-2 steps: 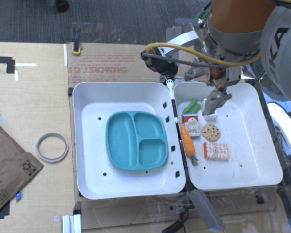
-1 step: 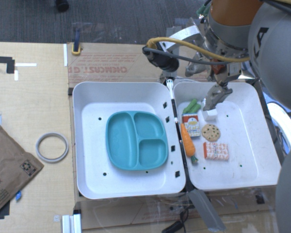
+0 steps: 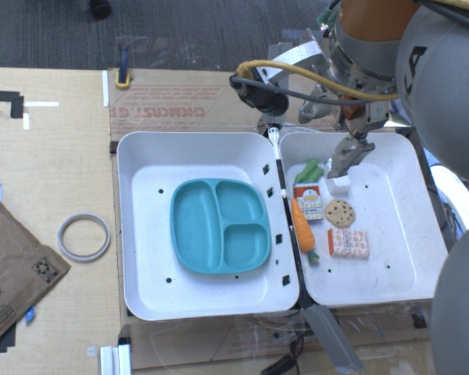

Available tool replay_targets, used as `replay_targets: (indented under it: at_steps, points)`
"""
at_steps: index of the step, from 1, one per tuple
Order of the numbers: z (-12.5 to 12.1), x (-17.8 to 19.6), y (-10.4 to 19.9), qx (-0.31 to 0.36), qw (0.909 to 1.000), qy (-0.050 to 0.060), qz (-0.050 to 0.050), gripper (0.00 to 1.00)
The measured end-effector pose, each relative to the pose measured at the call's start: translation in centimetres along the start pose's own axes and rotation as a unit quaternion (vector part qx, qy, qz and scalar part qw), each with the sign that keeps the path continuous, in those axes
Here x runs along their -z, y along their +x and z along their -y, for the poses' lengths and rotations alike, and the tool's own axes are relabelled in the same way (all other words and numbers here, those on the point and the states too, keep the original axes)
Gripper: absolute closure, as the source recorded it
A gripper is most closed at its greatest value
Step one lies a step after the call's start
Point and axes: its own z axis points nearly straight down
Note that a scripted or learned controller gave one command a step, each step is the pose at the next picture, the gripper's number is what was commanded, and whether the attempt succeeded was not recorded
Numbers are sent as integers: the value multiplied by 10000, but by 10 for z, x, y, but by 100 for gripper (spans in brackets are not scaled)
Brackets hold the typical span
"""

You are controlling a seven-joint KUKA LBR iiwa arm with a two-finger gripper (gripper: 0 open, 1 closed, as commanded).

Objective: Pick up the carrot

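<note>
Though it lies close against the left wall of the right bin (image 3: 402, 233), the carrot (image 3: 301, 225) is plain to see: a small orange toy with a green tip at its near end, stretched lengthwise along the divider between the two bins. It looks to me like light, stiff plastic, smooth and likely a bit slippery, tapering so that a pinch near either end could squirt it out. The thick middle seems the place to take it, fingers closing across its width, though the wall leaves little room on that side.

Just beside it to the right stand a small red-and-white carton (image 3: 307, 201) and a round cookie (image 3: 340, 212), with a red wafer packet (image 3: 349, 244) nearer the front. A green vegetable piece (image 3: 307, 171) lies just behind the carton.

The gripper (image 3: 345, 162) hangs above the back of the same bin, near a small white block (image 3: 339, 183), apart from the carrot. Whether its jaws are parted or closed I cannot tell from here.

In the left bin (image 3: 141, 233) sits a teal divided plate (image 3: 220, 226).
</note>
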Motion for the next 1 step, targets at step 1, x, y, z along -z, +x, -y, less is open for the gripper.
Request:
replay_targets:
  at_steps: [1]
  points:
    - [0, 0, 0, 0, 10000, 0, 0, 0]
